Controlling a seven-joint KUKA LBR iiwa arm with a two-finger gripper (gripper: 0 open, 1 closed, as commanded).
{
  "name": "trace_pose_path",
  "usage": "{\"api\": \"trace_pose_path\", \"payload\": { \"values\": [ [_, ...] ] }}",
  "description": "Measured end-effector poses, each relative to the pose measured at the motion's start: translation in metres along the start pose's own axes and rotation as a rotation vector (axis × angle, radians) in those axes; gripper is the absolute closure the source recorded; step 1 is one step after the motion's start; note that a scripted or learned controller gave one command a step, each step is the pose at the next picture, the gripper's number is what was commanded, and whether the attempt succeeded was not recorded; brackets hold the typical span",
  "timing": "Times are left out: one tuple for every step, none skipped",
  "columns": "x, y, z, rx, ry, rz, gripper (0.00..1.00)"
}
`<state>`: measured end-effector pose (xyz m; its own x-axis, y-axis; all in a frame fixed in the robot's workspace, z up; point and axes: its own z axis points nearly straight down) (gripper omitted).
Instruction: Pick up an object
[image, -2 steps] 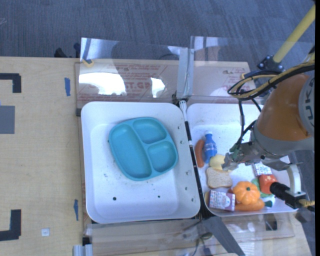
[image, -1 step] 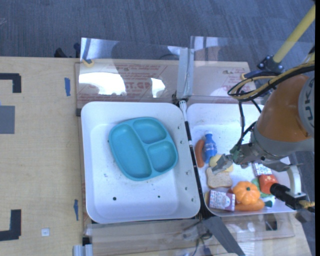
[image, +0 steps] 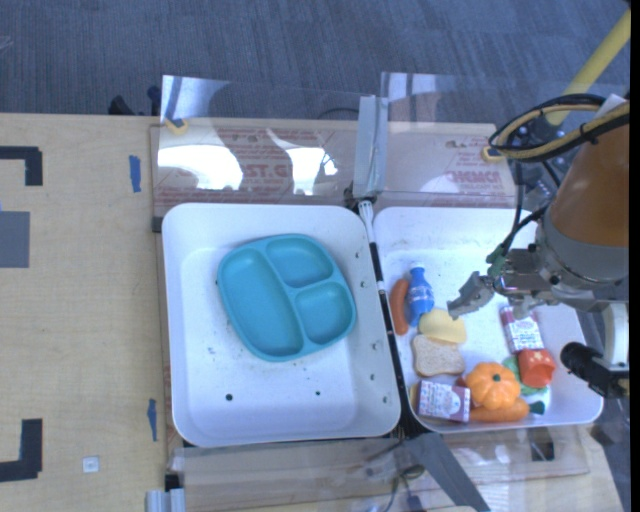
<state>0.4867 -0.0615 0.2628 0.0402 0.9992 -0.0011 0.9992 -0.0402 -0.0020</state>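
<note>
We see the gripper (image: 478, 292) hovering over the right bin (image: 450, 232), fingers apart with nothing between them, just above the yellow toy (image: 441, 326). Close by lie the blue bottle (image: 419, 292) and orange sausage (image: 400, 305) (side by side), bread slice (image: 437, 356), pumpkin (image: 491, 384) and small carton (image: 443, 401). Left bin (image: 190, 330) holds a blue divided plate (image: 287, 295).

Left shallow white bin (image: 190, 330): turquoise three-compartment plastic plate (image: 287, 296). Right shallow white bin (image: 440, 235): blue bottle (image: 419, 293), orange sausage-shaped piece (image: 400, 305), pale yellow chunk (image: 441, 327), bread slice (image: 437, 355), small orange pumpkin (image: 489, 384), white carton (image: 443, 401). End effector (image: 478, 293) above right bin, near bottle.
</note>
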Motion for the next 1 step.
{"api": "trace_pose_path", "payload": {
  "values": [
    [0.0253, 0.0777, 0.0687, 0.008, -0.001, 0.014, 0.0]
  ]
}}
